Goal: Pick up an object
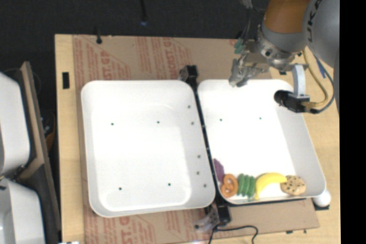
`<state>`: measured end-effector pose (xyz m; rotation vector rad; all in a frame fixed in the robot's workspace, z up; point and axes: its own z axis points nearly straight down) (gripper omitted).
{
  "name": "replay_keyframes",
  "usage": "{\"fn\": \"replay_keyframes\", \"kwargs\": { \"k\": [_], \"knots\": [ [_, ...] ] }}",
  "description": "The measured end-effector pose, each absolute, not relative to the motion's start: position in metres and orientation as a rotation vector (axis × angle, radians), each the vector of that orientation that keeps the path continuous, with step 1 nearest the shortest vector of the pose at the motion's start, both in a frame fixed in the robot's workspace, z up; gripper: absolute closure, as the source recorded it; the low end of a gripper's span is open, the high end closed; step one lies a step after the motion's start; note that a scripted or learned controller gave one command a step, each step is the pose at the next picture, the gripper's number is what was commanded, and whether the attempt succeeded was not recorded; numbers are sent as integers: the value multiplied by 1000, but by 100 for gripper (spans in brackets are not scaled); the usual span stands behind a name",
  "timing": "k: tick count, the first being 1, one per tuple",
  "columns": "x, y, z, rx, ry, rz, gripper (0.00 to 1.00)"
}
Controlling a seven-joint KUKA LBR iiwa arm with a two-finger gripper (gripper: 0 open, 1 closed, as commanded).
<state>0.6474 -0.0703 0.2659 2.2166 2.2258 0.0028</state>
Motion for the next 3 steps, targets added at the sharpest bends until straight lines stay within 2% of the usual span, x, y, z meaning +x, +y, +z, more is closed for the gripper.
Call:
{"fn": "replay_keyframes", "kwargs": {
  "k": [1,3],
  "knots": [
    [638,-22,271,2217,2225,3,100],
    [617,68,253,2218,2225,1,100]
  ]
}}
